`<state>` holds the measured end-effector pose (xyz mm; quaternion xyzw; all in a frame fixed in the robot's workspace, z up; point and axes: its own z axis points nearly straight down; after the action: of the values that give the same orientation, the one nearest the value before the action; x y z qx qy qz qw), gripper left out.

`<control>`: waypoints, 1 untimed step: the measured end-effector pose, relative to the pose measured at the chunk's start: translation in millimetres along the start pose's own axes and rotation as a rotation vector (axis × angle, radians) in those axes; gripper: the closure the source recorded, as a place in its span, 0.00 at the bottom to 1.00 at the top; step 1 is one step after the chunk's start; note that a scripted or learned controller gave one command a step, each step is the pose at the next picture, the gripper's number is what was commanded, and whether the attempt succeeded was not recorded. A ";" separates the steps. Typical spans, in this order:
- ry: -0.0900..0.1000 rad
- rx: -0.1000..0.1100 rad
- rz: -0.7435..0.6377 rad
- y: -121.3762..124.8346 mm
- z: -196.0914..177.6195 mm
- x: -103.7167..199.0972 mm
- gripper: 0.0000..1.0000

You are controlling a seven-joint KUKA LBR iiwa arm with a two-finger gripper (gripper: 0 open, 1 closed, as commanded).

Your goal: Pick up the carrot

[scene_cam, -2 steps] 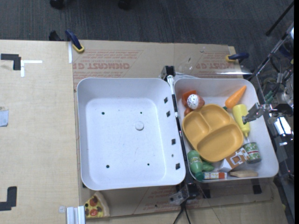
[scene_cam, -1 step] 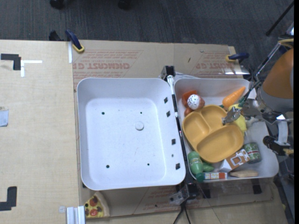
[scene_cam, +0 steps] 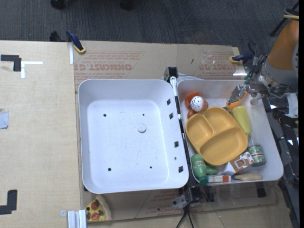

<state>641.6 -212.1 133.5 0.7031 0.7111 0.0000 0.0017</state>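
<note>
The carrot (scene_cam: 234, 103) is a small orange piece at the back right of the right bin (scene_cam: 271, 141), between the yellow divided plate (scene_cam: 217, 136) and the bin's far wall. My gripper (scene_cam: 241, 94) reaches in from the right and hangs directly over the carrot, touching or almost touching its upper end. The grey wrist and orange arm band sit above the bin's right rim. Most of the carrot is hidden by the gripper body, so I cannot make out whether it is held.
Around the plate lie a white speckled ball (scene_cam: 196, 102), a long yellow item (scene_cam: 241, 119), a green can (scene_cam: 256, 155), a green vegetable (scene_cam: 198, 166) and a small box (scene_cam: 243, 161). The left bin (scene_cam: 95, 127) adjoins. A toy pizza slice (scene_cam: 96, 209) lies on the bench.
</note>
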 end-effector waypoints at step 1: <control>0.004 0.002 0.127 18.5 41.2 7.1 0.00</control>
<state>660.1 -204.9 92.3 0.7466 0.6652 0.0010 -0.0005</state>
